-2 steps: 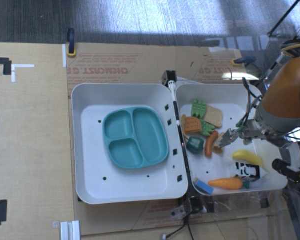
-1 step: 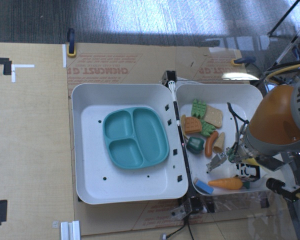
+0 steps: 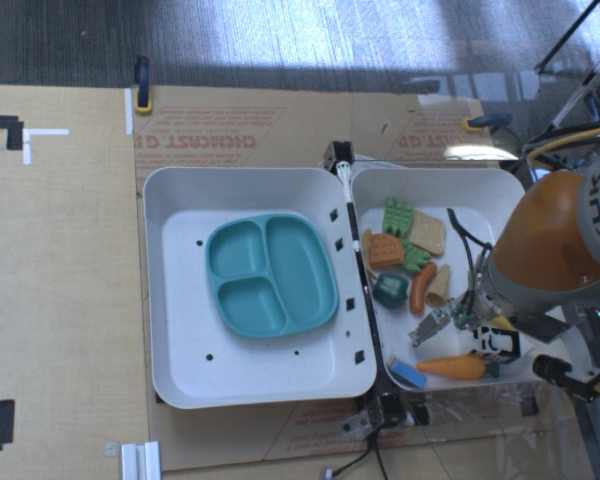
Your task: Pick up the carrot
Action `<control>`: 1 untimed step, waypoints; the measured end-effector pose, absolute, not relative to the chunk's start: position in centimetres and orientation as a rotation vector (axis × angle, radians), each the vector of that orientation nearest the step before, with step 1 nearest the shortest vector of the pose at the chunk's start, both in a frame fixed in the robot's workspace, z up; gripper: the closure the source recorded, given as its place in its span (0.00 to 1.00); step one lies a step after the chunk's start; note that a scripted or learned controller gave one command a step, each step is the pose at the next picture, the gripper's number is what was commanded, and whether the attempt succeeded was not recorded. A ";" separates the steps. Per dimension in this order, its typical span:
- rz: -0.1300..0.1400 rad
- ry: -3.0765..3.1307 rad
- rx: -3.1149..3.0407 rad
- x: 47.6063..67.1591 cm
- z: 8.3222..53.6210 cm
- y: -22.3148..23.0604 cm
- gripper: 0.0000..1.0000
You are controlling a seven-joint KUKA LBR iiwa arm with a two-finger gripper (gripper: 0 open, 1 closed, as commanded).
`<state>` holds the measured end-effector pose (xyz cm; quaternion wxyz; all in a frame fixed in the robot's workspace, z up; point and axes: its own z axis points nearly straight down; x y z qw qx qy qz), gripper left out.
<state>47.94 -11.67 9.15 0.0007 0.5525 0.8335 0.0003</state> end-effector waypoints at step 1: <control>0.004 2.607 1.742 48.2 10.1 -11.8 1.00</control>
